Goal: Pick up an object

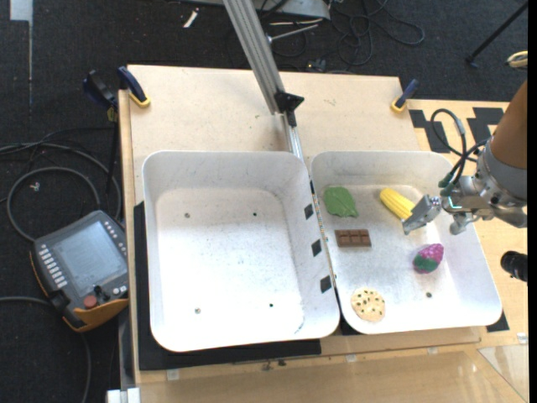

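**benchwatcher:** Corn (396, 201) sits in the right bin (482, 305), up near the back and toward the right side, lying at a slant. It's the closest item to the gripper (422, 214), whose grey tip looks to be touching or just overlapping the corn's right end. Can't really tell from above whether it's actual contact or the tip is hanging over it

**kuka_fan:** what are the jaws doing? gripping anything?

**benchwatcher:** Honestly can't tell. The tip reads as one grey lump at this angle, so open or closed is anyone's guess. Nothing is visibly between the fingers, so nobody should call that a hold

**kuka_fan:** and the rest of the bin?

**benchwatcher:** Green leaf (340, 201) is at the back left, well apart from the corn. Chocolate bar (353, 239) lies flat just in front of the leaf. Purple berry thing (428, 259) with a green bit is just below the gripper, near the right wall. Cookie (367, 304) is down at the front, off by itself. Left bin (155, 183) is right beside the right one, walls touching down the middle. The arm (503, 170) comes in from the right over the right bin's edge
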Controlling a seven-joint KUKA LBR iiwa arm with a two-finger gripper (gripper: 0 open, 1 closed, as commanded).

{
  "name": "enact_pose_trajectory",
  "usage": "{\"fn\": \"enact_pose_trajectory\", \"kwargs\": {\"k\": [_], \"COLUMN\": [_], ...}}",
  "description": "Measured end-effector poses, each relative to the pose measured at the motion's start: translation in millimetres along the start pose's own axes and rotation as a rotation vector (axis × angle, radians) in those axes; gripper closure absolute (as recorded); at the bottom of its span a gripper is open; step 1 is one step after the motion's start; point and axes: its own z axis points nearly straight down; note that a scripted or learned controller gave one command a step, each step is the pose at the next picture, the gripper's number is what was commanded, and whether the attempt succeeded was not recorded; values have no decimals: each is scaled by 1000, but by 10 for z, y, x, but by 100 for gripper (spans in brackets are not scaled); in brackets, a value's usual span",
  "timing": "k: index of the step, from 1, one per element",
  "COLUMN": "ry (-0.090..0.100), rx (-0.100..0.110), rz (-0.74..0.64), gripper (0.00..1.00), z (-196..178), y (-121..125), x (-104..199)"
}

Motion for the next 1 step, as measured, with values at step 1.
{"fn": "enact_pose_trajectory", "kwargs": {"k": [1], "ry": [-1], "rx": [-4], "rz": [2], "gripper": [0], "z": [-22], "y": [8], "x": [1]}}
